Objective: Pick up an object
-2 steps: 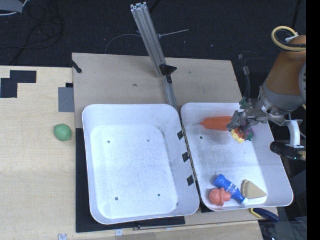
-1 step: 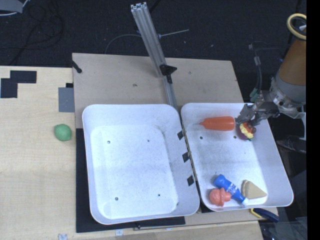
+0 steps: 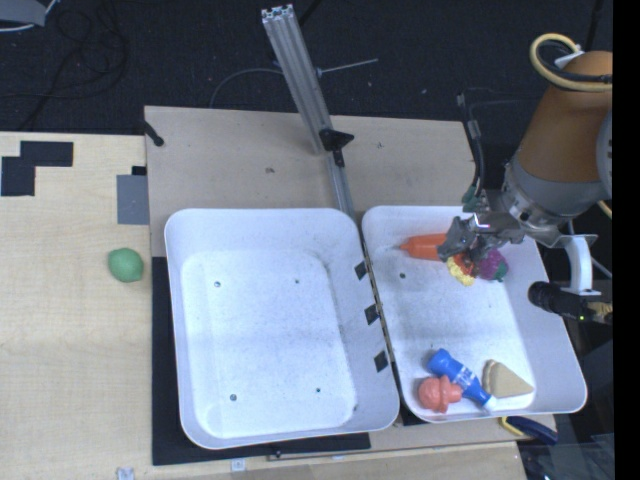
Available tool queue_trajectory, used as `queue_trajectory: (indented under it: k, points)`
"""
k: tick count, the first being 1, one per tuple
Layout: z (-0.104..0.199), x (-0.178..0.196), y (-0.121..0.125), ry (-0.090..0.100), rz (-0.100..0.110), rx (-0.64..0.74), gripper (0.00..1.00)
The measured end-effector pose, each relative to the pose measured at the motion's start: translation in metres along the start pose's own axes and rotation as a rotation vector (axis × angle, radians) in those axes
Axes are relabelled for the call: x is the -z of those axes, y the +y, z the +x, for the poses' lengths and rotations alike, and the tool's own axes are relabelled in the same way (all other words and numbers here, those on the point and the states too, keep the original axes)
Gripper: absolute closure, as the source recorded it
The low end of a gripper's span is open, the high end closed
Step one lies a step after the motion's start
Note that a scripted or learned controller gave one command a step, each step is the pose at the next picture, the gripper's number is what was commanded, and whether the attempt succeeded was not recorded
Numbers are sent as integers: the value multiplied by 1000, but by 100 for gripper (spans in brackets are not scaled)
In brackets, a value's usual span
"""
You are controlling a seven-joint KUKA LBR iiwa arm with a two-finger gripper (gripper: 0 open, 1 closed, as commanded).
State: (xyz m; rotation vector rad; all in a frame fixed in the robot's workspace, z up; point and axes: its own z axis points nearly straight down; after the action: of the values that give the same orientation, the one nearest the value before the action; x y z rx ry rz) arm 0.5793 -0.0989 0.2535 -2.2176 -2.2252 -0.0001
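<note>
Orange carrot-shaped toy (image 3: 424, 247) lying upper centre of the right white bin (image 3: 500, 313), touching the grey two-finger gripper (image 3: 466, 240); jaw state impossible to tell. Best to descend squarely over one toy, clear of the purple-and-yellow cluster (image 3: 478, 266).

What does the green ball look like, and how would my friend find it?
Start at the left white plastic bin, then look off its left wall onto the pale wooden bench top. There sits a small round green ball, alone. Every other toy lies in the right white bin, and none is green.
</note>
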Motion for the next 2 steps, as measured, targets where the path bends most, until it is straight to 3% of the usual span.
queue_trajectory:
  k: [2]
  points:
    - [113, -6, -28, 1, 2, 1, 100]
